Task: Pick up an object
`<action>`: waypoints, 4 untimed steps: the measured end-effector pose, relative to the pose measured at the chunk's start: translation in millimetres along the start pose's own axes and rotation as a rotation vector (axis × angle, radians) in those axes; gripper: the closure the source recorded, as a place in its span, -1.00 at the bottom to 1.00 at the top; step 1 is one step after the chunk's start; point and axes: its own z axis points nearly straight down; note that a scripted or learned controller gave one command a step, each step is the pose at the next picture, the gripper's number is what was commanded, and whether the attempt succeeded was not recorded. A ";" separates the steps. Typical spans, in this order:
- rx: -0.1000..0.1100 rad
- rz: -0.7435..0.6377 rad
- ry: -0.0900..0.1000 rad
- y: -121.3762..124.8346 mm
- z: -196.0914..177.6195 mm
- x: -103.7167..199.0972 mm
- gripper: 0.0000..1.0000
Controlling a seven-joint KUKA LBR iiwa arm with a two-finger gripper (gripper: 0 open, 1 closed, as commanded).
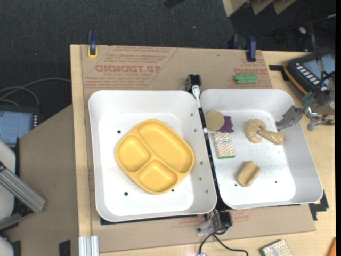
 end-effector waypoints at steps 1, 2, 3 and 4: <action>0.012 -0.004 0.005 78.0 164.2 23.1 -1.00; -0.002 -0.001 0.000 80.4 143.1 19.8 1.00; -0.001 0.000 0.000 80.1 143.8 19.8 -1.00; 0.006 0.002 0.001 66.8 182.2 0.6 -1.00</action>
